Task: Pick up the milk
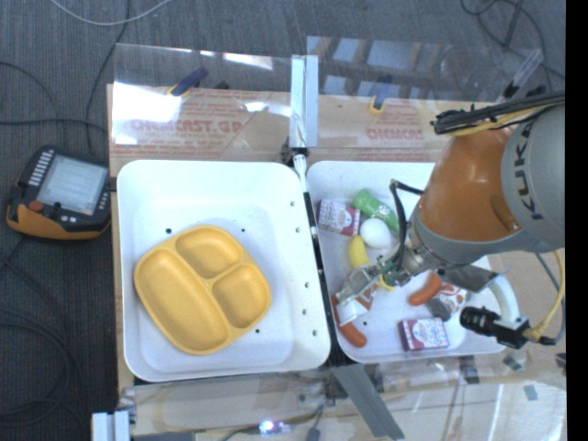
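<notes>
Two red-and-white milk-style cartons lie in the right bin (323,338). One carton (337,216) is at the bin's far left and the other (424,333) is near its front edge. A smaller white-and-red carton (348,312) lies by the left wall. My gripper (364,287) is low over the bin's left part, just above this small carton, and I cannot tell whether they touch. The arm's orange band (464,196) hides the bin's middle and right.
A white egg (375,233), a green item (377,206) and a yellow item (358,252) lie beyond the gripper. Orange sausages lie at the front left (355,336) and by the wrist (424,289). The left bin (165,177) holds a yellow divided plate (202,288).
</notes>
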`<act>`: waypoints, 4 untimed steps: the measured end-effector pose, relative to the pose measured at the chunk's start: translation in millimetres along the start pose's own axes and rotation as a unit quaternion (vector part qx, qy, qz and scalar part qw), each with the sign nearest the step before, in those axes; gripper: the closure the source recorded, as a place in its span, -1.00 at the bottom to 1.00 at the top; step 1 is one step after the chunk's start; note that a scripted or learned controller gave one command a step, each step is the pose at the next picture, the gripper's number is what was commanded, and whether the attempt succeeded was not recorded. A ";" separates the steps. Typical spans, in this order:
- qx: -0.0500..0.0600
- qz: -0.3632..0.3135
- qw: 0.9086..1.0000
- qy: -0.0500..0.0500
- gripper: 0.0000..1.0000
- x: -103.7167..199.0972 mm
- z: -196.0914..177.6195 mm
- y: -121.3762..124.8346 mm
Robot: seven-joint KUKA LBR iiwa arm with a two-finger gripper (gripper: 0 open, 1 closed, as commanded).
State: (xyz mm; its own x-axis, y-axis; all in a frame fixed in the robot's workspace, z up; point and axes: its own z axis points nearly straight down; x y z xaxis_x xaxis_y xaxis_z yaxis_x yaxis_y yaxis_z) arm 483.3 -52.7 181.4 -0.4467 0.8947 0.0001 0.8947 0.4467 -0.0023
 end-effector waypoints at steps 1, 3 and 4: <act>-0.001 -0.020 1.000 0.000 -1.00 8.4 0.0 4.8; -0.001 -0.193 0.981 -0.001 -1.00 -62.4 74.5 1.5; -0.003 -0.192 0.981 0.000 1.00 -61.1 67.9 2.7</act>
State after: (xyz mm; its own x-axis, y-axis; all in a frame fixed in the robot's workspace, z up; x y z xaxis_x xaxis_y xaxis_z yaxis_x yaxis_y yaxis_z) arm 513.0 -106.3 113.5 -0.7512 0.6601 0.0005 0.6601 0.7512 0.0035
